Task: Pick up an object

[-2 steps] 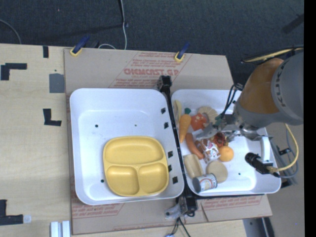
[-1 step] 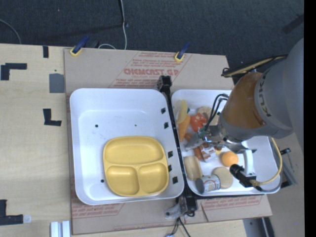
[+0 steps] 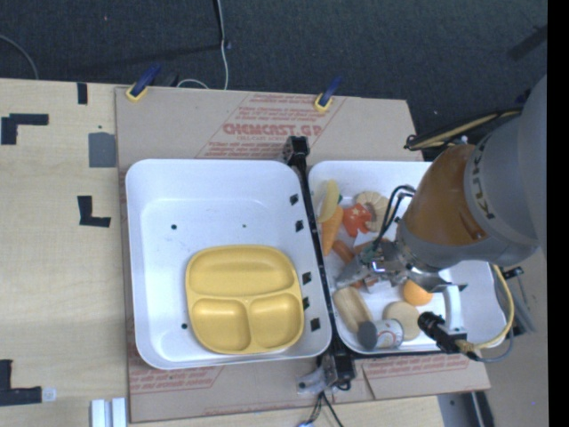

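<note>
The gripper [image 3: 369, 269] is hanging low over the toy food [image 3: 356, 216] heaped in the right bin [image 3: 476, 327], finger state impossible to tell, and should be settling squarely over one piece.

Smooth yellow plastic tray [image 3: 244, 305]

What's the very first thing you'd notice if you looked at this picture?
Probably the big yellow tray with three compartments, lying in the left white bin. Next, the grey robot arm with its orange band reaching in from the right over the right white bin. That bin holds a jumble of small things, among them an orange ball and a red piece, with the gripper low among them.
</note>
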Controlling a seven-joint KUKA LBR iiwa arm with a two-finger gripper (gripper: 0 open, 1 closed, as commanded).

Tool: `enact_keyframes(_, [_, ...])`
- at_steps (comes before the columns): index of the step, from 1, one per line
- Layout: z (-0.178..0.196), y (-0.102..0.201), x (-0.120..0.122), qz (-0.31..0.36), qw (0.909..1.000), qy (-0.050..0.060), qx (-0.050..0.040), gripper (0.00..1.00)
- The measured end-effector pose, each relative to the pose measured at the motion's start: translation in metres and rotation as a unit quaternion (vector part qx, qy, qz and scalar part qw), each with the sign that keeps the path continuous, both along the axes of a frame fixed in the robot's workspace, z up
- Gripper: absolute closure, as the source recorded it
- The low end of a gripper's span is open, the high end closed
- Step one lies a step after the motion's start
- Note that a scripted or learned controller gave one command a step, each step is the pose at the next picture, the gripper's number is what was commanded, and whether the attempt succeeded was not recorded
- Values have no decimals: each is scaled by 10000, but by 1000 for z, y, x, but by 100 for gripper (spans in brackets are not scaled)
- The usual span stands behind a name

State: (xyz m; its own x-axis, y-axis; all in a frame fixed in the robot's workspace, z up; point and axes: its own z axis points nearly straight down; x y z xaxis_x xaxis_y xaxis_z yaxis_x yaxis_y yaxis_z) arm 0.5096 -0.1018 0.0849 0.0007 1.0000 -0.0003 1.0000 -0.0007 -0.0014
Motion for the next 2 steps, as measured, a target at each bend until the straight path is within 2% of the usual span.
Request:
enact_keyframes(1, [0, -4, 48, 15, 10000, -14, -1, 0])
enact_keyframes(2, [12, -3, 47, 13, 10000, -16, 11, 100])
